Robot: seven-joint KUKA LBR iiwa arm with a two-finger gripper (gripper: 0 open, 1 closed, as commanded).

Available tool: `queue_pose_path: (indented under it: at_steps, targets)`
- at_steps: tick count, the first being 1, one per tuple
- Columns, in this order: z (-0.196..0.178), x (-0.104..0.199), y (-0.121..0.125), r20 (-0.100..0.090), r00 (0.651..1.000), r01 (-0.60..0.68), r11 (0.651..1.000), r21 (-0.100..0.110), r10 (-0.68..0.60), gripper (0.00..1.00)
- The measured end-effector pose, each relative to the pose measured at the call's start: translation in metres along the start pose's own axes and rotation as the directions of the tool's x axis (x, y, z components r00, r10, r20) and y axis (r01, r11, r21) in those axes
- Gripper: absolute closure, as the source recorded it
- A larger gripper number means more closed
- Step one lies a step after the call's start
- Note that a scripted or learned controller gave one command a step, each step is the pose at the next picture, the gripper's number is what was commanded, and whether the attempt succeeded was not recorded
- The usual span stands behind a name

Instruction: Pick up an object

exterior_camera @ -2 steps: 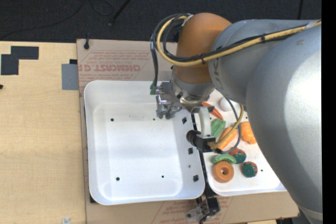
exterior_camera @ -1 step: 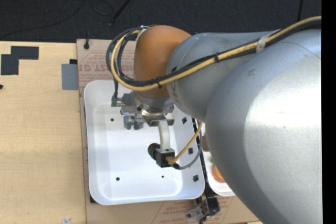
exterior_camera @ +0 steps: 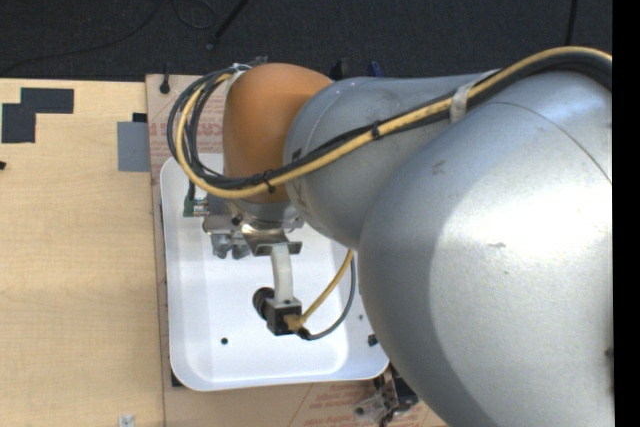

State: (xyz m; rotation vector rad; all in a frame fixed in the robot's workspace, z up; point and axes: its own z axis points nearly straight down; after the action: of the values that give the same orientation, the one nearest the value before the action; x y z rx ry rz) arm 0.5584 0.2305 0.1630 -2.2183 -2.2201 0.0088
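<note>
The arm (exterior_camera: 480, 245) reaches in from the right and covers much of the scene, its orange band (exterior_camera: 260, 130) sitting above the wrist, which points down into the white bin (exterior_camera: 176, 315) on the wooden bench (exterior_camera: 80, 265). The gripper (exterior_camera: 250, 240) hangs low over the upper half of that bin, close to the floor or perhaps touching it. The steep look down the wrist hides its working end, so it cannot be told whether it is released or clenched, nor whether anything sits in its grasp. The only loose candidate in plain sight is a small dark speck (exterior_camera: 224, 342) on the bin floor, near the front-left corner and apart from the gripper — too small to say what it is. Judged from this, the task looks to be somewhere around the descent or the grasp itself: the arm is down in the bin, but no lifted object can be confirmed. What remains, as far as can be read, is to close on something if that has not happened, then raise it clear of the bin floor — only a raised wrist would reveal whether the try has worked.
</note>
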Motion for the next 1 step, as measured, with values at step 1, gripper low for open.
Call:
queue_pose_path:
  at_steps: [1]
  targets:
    - [0.0101,0.0114,-0.0167,0.001,1.0,0.0,1.0,0.0,0.0,1.0]
